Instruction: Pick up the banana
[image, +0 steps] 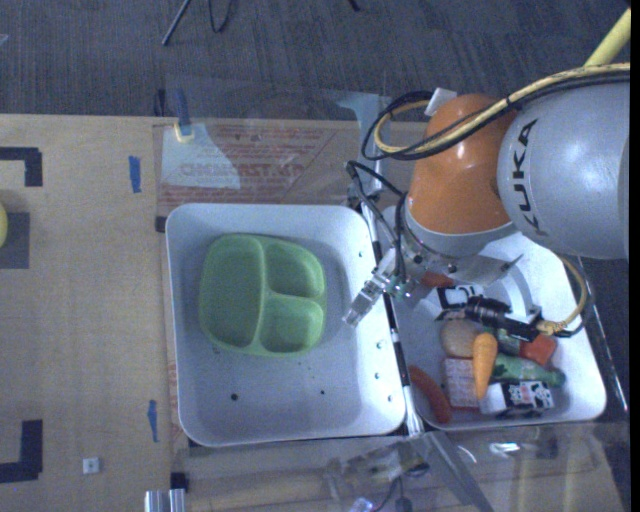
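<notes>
Gripper (366, 297) over bins' shared rim — carrot (483, 362), green plate (263, 294) nearby.

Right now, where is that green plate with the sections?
The green plate lies in the left white bin, toward its upper middle. The gripper hangs just to its right, near the rim shared with the right bin.

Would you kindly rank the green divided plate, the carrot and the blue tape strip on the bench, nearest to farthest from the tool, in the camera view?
Measured from the tool at the divider between the two bins:
1. Green divided plate, just to its left in the left bin.
2. Carrot, lower right in the right bin.
3. Blue tape strip, far upper left on the wooden bench.
</notes>
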